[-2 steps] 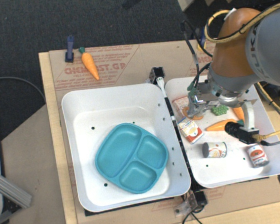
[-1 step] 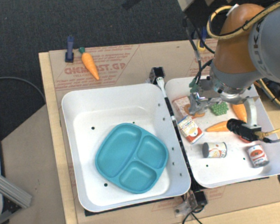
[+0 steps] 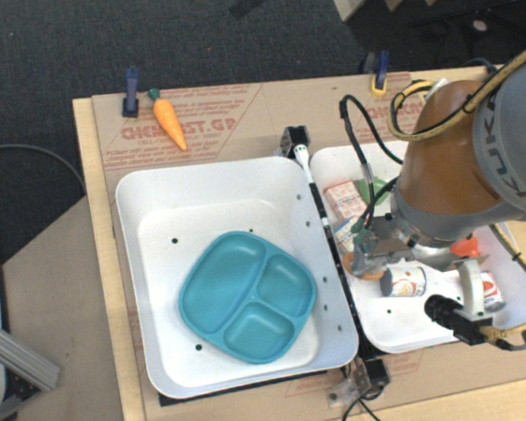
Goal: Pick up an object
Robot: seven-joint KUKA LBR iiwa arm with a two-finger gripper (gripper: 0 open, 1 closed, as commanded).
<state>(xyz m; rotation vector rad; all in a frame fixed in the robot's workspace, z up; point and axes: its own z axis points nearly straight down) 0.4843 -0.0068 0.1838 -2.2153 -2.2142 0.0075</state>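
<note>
The grey arm [image 3: 484, 161] bends low over the right bin [image 3: 390, 327], its gripper [image 3: 369, 247] buried among packets at the bin's left wall; whether it is clenched I cannot tell. A small white bottle [image 3: 405, 282] lies just nearer. The left bin [image 3: 141, 219] holds a smooth teal compartment tray [image 3: 246, 296]. A plastic carrot [image 3: 169, 123] lies on the cardboard beyond.

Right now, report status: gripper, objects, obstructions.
Gripper low in right bin, fingers hidden. Clutter beneath: small packets, white bottle; none seen held. Teal tray in left bin; carrot outside.
</note>
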